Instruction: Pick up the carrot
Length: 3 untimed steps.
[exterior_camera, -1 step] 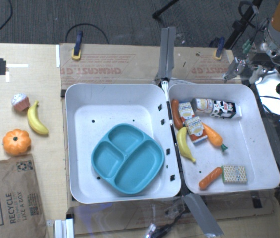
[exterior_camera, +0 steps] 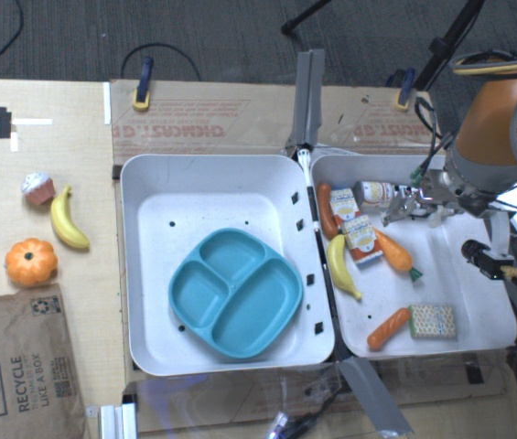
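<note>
From my seat, the carrot [exterior_camera: 395,253] lies on the floor of the right bin [exterior_camera: 478,309], slanted, its upper end tucked against a small carton [exterior_camera: 362,239] and its green stub pointing toward the bin's middle. My tool [exterior_camera: 411,203] hangs just above and to the right of it, near a small jar [exterior_camera: 374,192]; whether it is released or clenched I cannot tell from this slant. My worry is clutter: a descent slightly left would catch the carton or jar instead. A second orange piece [exterior_camera: 387,328] lies near the front beside a sponge [exterior_camera: 432,320], and a banana [exterior_camera: 340,265] lies just left, so a mistaken target is possible.
</note>
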Each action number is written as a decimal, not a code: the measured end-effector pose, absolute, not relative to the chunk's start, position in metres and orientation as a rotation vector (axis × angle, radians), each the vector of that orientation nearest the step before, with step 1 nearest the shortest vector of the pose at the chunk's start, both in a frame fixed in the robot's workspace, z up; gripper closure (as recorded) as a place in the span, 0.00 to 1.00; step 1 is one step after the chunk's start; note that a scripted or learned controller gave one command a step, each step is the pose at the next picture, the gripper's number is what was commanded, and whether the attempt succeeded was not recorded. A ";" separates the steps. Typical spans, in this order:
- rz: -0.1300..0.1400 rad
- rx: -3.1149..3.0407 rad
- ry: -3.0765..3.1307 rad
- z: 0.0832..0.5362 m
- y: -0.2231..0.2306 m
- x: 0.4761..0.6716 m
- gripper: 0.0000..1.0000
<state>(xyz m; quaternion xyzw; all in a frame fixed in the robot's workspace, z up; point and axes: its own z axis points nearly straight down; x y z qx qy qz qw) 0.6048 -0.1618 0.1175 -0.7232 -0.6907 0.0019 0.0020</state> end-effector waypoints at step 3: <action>0.012 -2.458 -1.945 0.096 -0.098 0.521 1.00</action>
